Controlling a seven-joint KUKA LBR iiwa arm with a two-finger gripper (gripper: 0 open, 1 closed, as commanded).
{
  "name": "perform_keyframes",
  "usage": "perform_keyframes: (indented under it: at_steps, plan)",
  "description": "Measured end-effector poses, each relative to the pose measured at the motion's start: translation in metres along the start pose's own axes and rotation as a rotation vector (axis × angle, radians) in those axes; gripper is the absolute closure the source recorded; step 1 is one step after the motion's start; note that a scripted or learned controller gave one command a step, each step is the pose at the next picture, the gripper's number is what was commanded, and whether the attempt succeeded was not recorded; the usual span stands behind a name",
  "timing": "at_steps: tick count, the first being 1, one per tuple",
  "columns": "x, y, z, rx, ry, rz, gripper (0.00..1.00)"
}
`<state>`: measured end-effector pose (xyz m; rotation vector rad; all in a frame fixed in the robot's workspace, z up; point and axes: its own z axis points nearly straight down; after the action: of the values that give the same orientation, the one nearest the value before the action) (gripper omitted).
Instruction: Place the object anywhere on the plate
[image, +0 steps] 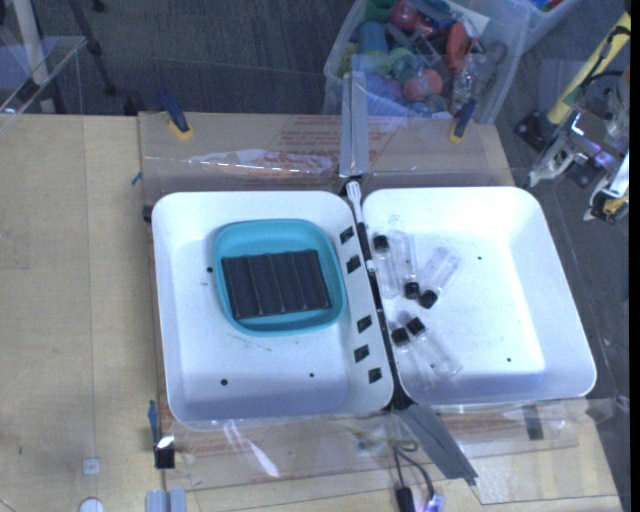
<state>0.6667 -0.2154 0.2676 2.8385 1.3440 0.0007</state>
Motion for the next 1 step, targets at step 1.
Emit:
perform_keyframes:
  at_steps: [1]
  plan:
    - [-0.0019, -0.0082, 0.0091, 0.007, 0.000, 0.047, 0.00]
